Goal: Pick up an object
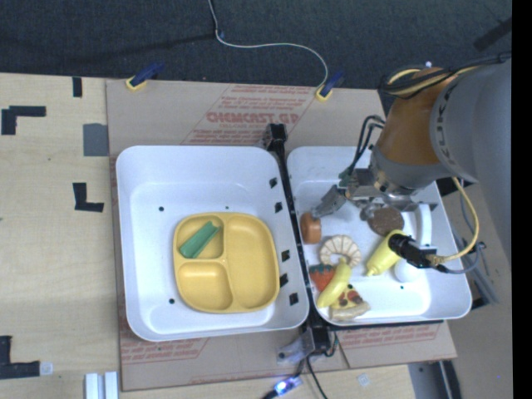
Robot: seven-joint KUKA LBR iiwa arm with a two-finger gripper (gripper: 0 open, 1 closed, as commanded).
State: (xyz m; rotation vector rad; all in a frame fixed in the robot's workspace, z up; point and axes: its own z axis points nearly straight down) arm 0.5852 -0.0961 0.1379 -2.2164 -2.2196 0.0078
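My gripper [331,203] hangs low over the right bin [449,306], near its left side. Just below and left of it lies a small orange-brown piece [311,227], close to it but apart. A tan ridged pastry [339,249] lies under that. A brown round disc [385,220] sits beneath the wrist. A yellow bottle [381,258] lies right of the pastry. At the bin's front are a yellow banana [333,289], a red-orange piece [320,269] and a pizza slice [350,307]. Nothing shows in the gripper.
The left bin [141,181] bears a yellow divided plate [241,264] with a green piece [199,240] in its upper left section. A black divider [283,189] runs between the bins. Cables [453,252] loop over the right bin's right side.
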